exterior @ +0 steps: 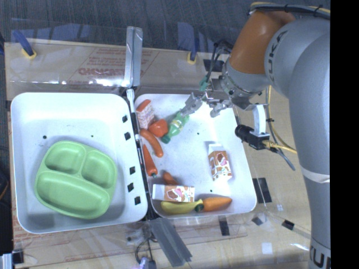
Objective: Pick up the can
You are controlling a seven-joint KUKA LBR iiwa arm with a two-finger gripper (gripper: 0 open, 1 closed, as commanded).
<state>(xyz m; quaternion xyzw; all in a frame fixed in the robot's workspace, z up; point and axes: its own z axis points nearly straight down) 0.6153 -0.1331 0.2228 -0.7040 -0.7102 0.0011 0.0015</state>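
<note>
Toward the right bin's (pixel 241 167) upper-left corner lies the can (pixel 146 114), well left of the hand (pixel 205 102); its long axis runs roughly upright in view; whether the hand is wide or narrow, I cannot tell.

We cannot make out the gripper (pixel 203 103) fingers' spacing; the arm (pixel 303 94) runs off the right and bottom edges.

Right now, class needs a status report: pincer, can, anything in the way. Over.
Pincer open, empty, over bin's far edge. Can untouched in its far corner. Tomato and green bottle crowd it.
</note>
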